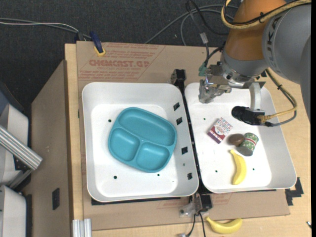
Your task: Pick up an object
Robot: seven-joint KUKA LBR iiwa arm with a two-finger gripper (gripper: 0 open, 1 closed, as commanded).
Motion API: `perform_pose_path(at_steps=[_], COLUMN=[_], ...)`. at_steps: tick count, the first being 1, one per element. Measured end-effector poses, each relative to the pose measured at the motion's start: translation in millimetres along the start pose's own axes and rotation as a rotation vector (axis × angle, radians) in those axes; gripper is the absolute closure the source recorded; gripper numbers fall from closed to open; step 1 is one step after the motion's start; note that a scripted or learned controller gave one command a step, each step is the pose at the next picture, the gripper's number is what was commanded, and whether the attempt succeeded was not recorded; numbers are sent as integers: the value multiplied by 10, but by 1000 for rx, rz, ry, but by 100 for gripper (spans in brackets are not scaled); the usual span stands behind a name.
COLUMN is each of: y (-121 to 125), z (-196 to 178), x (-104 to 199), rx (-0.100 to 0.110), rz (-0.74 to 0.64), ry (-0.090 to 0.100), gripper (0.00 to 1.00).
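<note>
The right bin [276, 177] holds a small red and white box [219, 130], a brown roundish object [236, 140], a green-labelled can [250, 143] lying beside it, and a yellow banana [239, 167]. My gripper [211, 92] hangs over the bin's far left corner, above and to the left of the box, with nothing seen between its fingers. The fingers point down and sit close together. The grey arm with its orange band [252, 19] reaches in from the upper right.
A teal divided plate [142, 138] lies in the left bin [91, 147]. A second banana [224, 225] lies on the cardboard in front of the bins. A black part [247, 114] of the arm's cabling hangs over the right bin's back.
</note>
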State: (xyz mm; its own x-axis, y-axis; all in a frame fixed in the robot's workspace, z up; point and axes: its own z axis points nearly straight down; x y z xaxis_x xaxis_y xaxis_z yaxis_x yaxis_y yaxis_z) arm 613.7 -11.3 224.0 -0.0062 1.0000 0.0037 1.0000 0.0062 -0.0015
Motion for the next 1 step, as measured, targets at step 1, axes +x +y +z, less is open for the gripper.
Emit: perform_pose_path(at_steps=[1], y=[-168], z=[-61], x=[615], rx=[1], rz=[-2], ry=[1], gripper=[100])
